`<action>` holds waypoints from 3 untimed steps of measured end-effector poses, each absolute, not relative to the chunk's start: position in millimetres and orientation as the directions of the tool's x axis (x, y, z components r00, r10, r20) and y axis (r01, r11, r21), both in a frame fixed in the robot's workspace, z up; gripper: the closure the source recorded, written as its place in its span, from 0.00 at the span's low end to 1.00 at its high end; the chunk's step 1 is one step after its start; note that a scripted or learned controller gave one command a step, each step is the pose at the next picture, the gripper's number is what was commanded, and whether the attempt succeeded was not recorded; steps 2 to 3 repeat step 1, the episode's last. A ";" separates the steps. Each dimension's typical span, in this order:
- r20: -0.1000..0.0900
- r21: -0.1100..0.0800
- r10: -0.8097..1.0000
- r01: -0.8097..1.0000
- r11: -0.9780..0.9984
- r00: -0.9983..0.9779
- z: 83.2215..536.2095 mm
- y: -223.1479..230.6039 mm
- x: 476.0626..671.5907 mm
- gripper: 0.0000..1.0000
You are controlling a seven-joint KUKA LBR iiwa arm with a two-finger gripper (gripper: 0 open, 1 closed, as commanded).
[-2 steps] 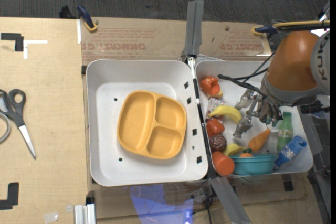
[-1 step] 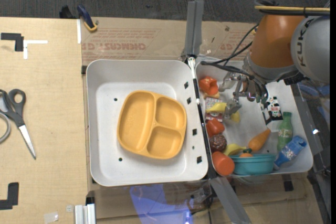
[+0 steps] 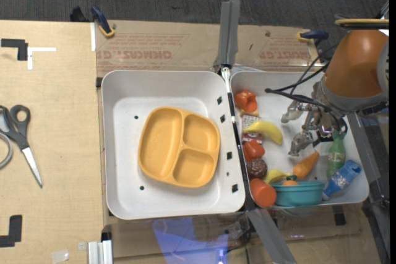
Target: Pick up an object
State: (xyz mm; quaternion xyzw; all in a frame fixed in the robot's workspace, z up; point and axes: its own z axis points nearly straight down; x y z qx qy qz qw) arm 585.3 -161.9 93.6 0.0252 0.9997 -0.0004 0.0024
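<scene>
Wooden bench, two white bins. Left bin (image 3: 117,151) holds yellow tray (image 3: 179,147). Right bin (image 3: 272,80) full of toy food. Gripper (image 3: 298,131) over right bin, fingers spread, nothing pinched. Toy carrot (image 3: 305,166) just below gripper, banana (image 3: 265,130) left of it. Nothing picked yet; grab and lift left.

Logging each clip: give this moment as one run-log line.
gripper: over right bin, holding nothing | nearest: carrot, banana | left bin: yellow divided plate | pick: not done
</scene>
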 end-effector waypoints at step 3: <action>-0.017 -0.006 0.144 0.144 0.990 -0.989 95.1 -101.3 482.3 0.00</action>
